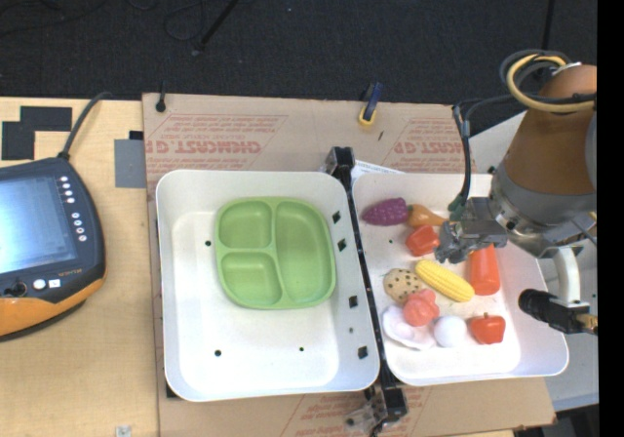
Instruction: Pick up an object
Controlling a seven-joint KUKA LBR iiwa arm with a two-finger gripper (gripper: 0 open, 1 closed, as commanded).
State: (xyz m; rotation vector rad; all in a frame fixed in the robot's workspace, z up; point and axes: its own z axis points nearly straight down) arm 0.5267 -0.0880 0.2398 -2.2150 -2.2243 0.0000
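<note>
1. Toy foods heaped in right bin [546, 352]: yellow corn cob [445, 281], orange-red pepper [484, 270], purple grapes [386, 212], red tomato [422, 240].
2. Gripper [458, 245] low between tomato and pepper; finger state impossible to tell.
3. Green divided plate [276, 253] in left bin [185, 328].

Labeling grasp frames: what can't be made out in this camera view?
- Gripper: too small and dark in the camera view to tell whether it is touching any toy food.
- Long red item: its top end is hidden by the gripper.
- White item: partly hidden under the pink toy, shape unclear.
- Handheld screen: cut off by the left edge.
</note>
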